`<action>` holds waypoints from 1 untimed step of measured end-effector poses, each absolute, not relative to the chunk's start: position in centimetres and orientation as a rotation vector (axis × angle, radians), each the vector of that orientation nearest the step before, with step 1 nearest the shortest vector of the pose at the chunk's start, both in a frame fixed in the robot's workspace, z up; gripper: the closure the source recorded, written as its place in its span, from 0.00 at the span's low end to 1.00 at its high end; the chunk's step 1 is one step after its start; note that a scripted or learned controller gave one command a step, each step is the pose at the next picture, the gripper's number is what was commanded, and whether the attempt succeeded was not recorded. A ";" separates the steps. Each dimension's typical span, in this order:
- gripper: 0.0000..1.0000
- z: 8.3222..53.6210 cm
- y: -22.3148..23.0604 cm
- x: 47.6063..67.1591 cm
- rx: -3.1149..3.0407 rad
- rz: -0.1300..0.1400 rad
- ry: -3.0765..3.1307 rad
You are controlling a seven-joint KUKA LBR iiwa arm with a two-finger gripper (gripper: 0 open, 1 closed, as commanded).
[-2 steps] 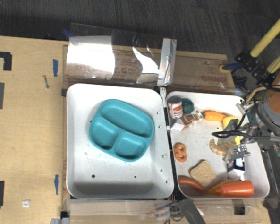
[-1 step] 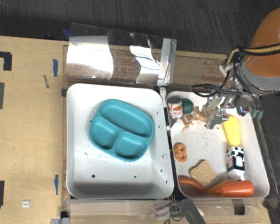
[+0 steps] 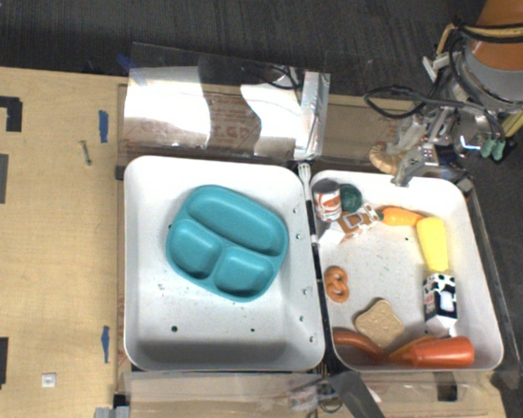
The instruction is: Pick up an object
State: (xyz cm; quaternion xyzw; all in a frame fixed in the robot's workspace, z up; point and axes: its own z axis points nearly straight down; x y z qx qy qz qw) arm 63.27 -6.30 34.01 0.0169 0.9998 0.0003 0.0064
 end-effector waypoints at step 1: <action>1.00 27.2 -8.8 63.7 -0.113 0.001 3.139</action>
